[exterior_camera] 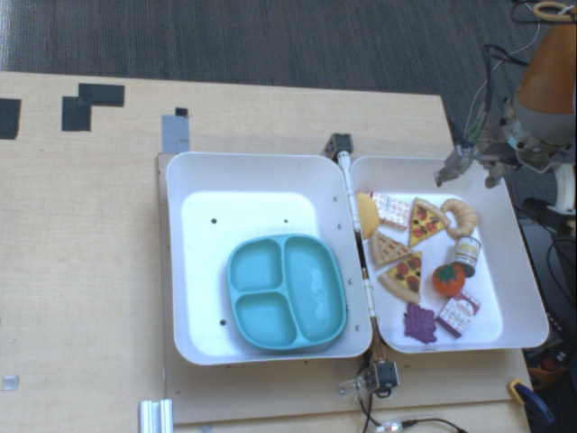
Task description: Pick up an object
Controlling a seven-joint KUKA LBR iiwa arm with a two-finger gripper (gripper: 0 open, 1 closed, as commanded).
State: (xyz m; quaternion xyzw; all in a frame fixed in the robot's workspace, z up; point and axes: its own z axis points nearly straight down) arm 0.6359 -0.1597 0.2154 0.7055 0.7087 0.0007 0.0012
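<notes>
Left bin [180, 242]: holds a teal divided plate [287, 290] toward its 5 o'clock corner, nothing else in it.

Right bin [527, 287]: all the pickable clutter. A yellow piece [366, 213] against the divider, a waffle-like square [393, 208] beside it, pizza slices [424, 221] at centre, a purple grape bunch [419, 323] at 6 o'clock, a croissant [462, 215] toward 1 o'clock, a small jar [466, 252] below it, a tomato [449, 279], and a red-white carton [458, 314] at 5 o'clock.

Gripper [471, 165]: over the right bin's far rim, about 1 o'clock of the bin, two fingers spread apart, nothing between them.

Step, as judged: approach phase, no grasp made yet. The croissant is the nearest item, toward 7 o'clock from the gripper. The next move likely calls for travel inward over a chosen item, a descent straddling it, then closing; items are packed tight, so neighbours may get nudged.
</notes>
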